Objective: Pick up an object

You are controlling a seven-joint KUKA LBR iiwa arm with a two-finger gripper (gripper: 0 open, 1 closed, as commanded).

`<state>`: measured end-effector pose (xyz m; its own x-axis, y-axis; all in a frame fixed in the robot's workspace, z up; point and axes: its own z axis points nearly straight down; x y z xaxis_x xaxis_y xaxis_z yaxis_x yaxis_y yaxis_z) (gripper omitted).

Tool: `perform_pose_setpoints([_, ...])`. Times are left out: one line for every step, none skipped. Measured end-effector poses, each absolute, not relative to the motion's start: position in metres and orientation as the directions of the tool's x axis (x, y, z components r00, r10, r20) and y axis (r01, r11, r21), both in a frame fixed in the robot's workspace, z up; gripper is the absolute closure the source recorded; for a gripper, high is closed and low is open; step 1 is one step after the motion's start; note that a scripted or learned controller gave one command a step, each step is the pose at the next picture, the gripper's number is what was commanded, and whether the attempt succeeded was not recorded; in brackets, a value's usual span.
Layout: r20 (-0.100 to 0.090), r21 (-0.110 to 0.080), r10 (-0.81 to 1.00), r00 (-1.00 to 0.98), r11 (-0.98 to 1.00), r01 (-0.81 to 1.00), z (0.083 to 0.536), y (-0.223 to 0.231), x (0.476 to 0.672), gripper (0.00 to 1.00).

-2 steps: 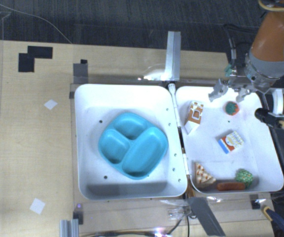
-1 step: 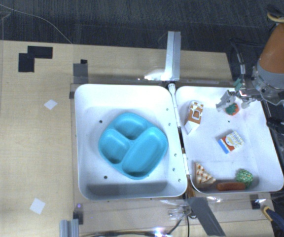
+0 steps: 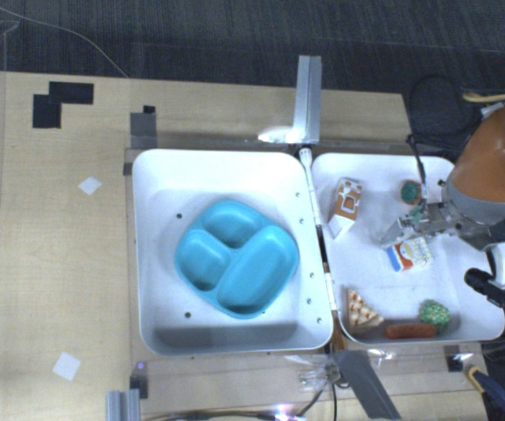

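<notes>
Wooden desk [image 3: 51,261] under two white bins: left bin [image 3: 152,235] with one blue divided tray [image 3: 235,257]; right bin [image 3: 476,318] with one small carton [image 3: 345,202], green ball [image 3: 409,190], pizza slice [image 3: 360,310], sausage [image 3: 408,330], broccoli [image 3: 434,313], striped packet [image 3: 412,255]. End effector [image 3: 417,224] low just above that packet, grip state impossible to tell. Likely to slip off the flat packet and come up bare.

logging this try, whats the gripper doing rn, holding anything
gripper: low in the right bin just above the small carton; open or shut cannot be told, and no object shows between its fingers.
</notes>
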<state>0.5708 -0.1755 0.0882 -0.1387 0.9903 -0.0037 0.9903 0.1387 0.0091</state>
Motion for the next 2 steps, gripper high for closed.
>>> perform_pose_setpoints([-0.005, 0.014, 0.99, -0.14, 0.14, 0.99, 0.1, -0.175, 0.573, 1.0])
perform_pose_setpoints([-0.001, 0.007, 1.0, -0.01, 0.01, 1.0, 0.218, -0.116, 0.606, 1.0])
